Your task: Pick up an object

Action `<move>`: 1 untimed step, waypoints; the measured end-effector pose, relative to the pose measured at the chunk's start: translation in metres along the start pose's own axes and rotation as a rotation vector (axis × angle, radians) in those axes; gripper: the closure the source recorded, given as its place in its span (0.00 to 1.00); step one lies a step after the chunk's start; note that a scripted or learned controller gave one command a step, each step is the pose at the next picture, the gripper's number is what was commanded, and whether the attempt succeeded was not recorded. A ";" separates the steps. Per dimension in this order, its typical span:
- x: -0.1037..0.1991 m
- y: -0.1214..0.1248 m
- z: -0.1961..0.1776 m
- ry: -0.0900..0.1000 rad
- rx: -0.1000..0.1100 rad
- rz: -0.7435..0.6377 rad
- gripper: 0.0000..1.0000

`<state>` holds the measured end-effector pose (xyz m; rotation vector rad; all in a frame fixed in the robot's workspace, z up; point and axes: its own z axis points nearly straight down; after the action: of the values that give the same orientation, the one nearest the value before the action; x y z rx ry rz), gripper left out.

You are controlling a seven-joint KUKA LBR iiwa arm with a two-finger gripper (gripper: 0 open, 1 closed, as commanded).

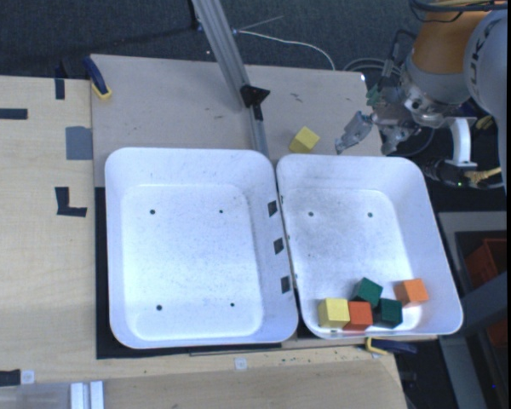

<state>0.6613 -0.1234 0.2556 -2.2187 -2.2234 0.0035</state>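
Note:
Several small blocks lie in the near right corner of the right bin [426, 194]: a yellow block [333, 312], a red-orange block [358, 315], a green block [368, 290], a dark teal block [390, 312] and an orange block [411, 291]. They sit close together, some touching. A yellow cube [305, 139] rests on the bench just beyond the bins. My gripper [370, 137] hangs above the far edge of the right bin, to the right of the yellow cube. It is open and holds nothing.
The left bin [119, 228] stands beside the right one, joined by a divider with dark clips [278, 245]. A slanted metal pole [230, 49] rises behind the bins. Cables [460, 173] trail at the right under the arm.

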 end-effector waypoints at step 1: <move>-0.013 -0.091 0.071 0.002 0.010 0.005 0.00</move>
<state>0.5701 -0.1372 0.1845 -2.2179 -2.2117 0.0122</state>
